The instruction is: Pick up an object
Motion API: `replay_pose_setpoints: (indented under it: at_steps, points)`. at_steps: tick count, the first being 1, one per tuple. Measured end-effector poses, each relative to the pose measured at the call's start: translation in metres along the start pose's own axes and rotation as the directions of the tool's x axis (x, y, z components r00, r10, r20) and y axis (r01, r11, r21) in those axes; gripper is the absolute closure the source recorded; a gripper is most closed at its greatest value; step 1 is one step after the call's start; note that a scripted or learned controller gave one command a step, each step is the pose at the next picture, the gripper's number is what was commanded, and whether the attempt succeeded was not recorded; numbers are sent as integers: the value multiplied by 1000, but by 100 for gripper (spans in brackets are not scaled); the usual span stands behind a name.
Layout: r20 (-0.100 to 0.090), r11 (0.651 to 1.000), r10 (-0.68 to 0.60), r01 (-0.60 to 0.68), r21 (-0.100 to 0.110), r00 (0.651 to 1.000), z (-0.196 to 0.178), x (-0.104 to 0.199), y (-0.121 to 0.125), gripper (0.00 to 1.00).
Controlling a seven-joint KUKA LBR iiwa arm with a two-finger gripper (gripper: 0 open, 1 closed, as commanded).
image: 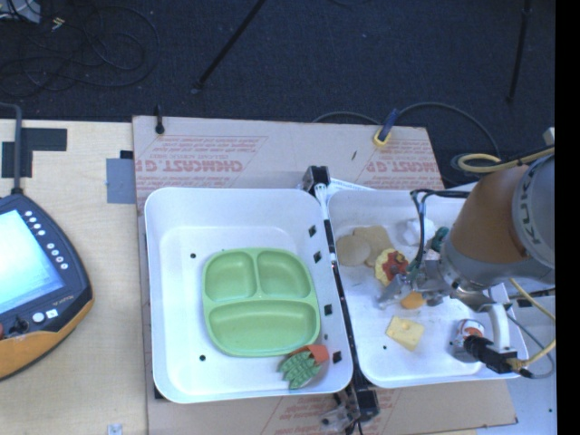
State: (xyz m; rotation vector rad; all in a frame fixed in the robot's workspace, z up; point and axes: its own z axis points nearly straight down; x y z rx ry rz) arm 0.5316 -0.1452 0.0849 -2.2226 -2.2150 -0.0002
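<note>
Target object: a small orange piece (412,301) is taken as the likeliest target; it lies on the floor of the right bin (435,370), touching or just beside the gripper's tip.
Gripper: the gripper (405,286) is seen low in the right bin, at the left end of the arm, directly above the orange piece.
Fingers: their state cannot be told — the tip is small and merged with the clutter around it.
Progress: nothing is seen lifted; the descent appears made, while the closing and the raising are judged as left to do.
Near the orange piece: a yellow block (405,332) lies just below it, apart from it; a red-and-yellow toy (392,263) lies just above it, and a tan flat piece (361,245) up and to the left.
Obstruction: the red-and-yellow toy sits close enough that it could be caught or nudged instead.
Arm: the grey arm (503,234) covers the bin to the right of the orange piece.
Further out: left of the orange piece, in the left bin (172,352), a green divided tray (261,300) rests, with a green leafy toy (304,365) at its lower right corner — well clear of the work.
</note>
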Motion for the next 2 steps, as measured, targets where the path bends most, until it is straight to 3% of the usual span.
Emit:
replay_pose_setpoints:
  at_steps: [1,2]
  points:
    - [1,1000,3,-3,-3,1000,-15,-2,2,100]
    - [1,1000,-12,12,-11,1000,-108,75,52,100]
